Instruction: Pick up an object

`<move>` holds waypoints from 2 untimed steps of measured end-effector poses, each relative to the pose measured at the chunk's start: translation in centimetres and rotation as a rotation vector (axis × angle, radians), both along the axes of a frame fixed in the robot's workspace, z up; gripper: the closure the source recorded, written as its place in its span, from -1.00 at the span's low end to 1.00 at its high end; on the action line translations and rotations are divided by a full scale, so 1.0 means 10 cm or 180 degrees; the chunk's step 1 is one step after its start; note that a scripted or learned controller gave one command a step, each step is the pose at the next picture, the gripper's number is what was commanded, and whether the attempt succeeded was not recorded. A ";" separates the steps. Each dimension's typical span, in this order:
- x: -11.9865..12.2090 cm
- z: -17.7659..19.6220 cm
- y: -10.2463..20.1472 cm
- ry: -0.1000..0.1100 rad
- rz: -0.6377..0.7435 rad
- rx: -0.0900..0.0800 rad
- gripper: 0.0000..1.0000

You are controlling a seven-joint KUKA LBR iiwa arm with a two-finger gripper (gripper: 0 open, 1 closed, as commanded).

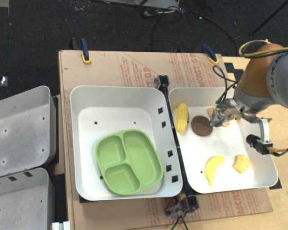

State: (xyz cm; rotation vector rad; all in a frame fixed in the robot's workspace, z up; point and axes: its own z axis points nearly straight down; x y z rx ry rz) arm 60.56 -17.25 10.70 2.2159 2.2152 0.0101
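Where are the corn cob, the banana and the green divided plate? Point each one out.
corn cob [182,117], camera view, middle of the cob.
banana [212,167], camera view, middle of its curve.
green divided plate [129,162], camera view, ridge where its compartments meet.

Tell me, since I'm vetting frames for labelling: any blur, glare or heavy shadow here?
Camera view: mostly sharp and evenly lit; the arm's hand looks slightly soft beside the round brown cookie-like disc; the yellow plastic banana casts only a faint shadow; the green divided plate shows no strong glare.
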 end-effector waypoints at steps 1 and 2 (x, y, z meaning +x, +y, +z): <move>0.05 0.45 0.05 0.0016 0.0011 0.0000 1.00; 0.15 1.03 0.01 0.0012 0.0010 -0.0003 1.00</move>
